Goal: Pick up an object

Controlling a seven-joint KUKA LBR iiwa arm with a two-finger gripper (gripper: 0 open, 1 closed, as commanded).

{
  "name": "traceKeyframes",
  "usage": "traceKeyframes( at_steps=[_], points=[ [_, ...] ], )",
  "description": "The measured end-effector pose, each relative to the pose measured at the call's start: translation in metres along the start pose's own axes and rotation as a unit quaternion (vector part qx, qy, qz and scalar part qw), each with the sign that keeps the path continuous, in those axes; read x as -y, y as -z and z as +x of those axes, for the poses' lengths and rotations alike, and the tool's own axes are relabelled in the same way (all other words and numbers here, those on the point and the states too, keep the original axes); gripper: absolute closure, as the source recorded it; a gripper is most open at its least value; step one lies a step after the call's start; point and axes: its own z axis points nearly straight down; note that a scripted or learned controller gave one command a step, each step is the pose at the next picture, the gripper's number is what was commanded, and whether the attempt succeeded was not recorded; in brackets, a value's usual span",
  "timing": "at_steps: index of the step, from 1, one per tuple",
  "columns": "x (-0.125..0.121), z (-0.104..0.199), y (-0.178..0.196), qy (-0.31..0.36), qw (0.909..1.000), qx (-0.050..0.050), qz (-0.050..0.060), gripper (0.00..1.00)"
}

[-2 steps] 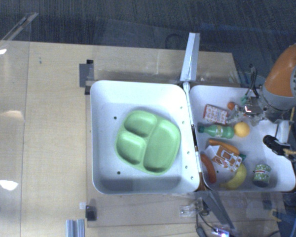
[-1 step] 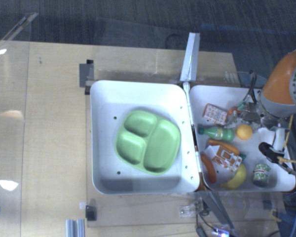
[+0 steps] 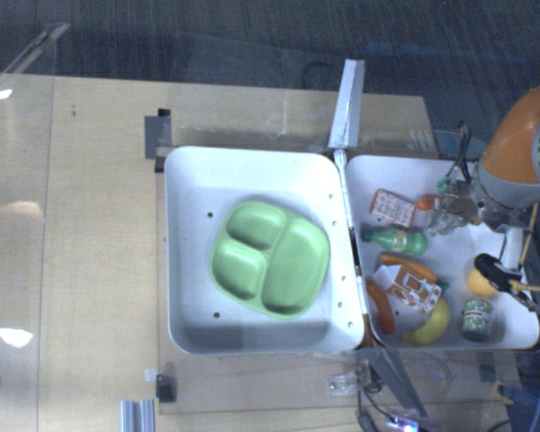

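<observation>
The right bin (image 3: pixel 522 336) holds several objects. Among them are a small orange-and-white box (image 3: pixel 392 208), a green bottle (image 3: pixel 396 239), an orange-and-white packet (image 3: pixel 412 288), a yellow banana (image 3: pixel 431 324), a small can (image 3: pixel 476 319) and a yellow lemon-like fruit (image 3: pixel 481 283). My gripper (image 3: pixel 447 211) hangs over the upper part of this bin, just right of the box and above the bottle's cap end. A small orange item (image 3: pixel 424 203) sits right beside it. Nothing visibly hangs from the gripper.
The left bin (image 3: pixel 189 178) holds a green divided plate (image 3: pixel 272 257). A metal bar (image 3: pixel 347 106) rises from the divider between the bins. The arm's orange band (image 3: pixel 520 142) and cables (image 3: pixel 508 277) overhang the right bin's right side.
</observation>
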Motion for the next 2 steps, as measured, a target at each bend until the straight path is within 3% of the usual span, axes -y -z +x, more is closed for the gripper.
traceKeyframes(
  at_steps=[1, 2],
  points=[
    [0.000, 0.000, 0.000, 0.000, 1.0000, 0.000, 0.000, 0.00],
    [-0.057, 0.042, -0.016, 0.051, 0.9987, 0.000, 0.007, 0.00]
  ],
)
